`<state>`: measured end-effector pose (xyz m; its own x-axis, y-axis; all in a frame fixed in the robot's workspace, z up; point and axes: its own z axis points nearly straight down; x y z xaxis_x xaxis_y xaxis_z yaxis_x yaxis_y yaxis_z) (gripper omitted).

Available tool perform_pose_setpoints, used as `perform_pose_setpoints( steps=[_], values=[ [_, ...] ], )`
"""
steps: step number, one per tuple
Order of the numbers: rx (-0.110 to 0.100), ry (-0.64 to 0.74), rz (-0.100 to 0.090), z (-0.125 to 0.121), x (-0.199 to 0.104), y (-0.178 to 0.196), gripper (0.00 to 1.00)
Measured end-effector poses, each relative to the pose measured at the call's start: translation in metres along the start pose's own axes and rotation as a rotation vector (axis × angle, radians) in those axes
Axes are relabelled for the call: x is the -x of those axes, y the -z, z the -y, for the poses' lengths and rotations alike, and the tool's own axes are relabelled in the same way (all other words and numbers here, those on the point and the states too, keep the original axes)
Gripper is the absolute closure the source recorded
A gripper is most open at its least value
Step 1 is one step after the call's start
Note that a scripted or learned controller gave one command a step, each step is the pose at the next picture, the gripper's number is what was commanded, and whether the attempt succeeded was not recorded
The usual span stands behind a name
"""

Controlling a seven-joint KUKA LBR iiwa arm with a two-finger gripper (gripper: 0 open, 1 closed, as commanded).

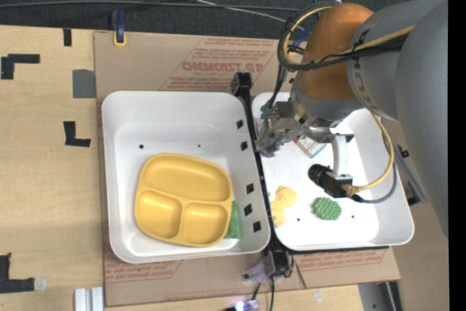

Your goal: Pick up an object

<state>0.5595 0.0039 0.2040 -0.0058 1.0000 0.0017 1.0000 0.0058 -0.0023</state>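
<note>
gripper (273, 133) at right bin (378, 233) left wall, open floor between yellow toy (282, 202) and green ball (327, 209)

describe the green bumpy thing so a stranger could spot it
Look in the right bin, near its front edge under the grey arm. The small green knobbly object lies there, right of a pale yellow piece; it is that bin's one green item.

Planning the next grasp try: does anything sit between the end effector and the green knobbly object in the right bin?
Nothing visible does. The end effector sits at the right bin's upper left; the green knobbly object lies lower right, bare floor between.
</note>
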Motion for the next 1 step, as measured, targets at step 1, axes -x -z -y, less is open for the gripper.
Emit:
perform_pose_setpoints(
  steps=[1],
  values=[
    [0.002,0.002,0.000,0.0036,-0.0550,0.0165,1.00]
  ],
)
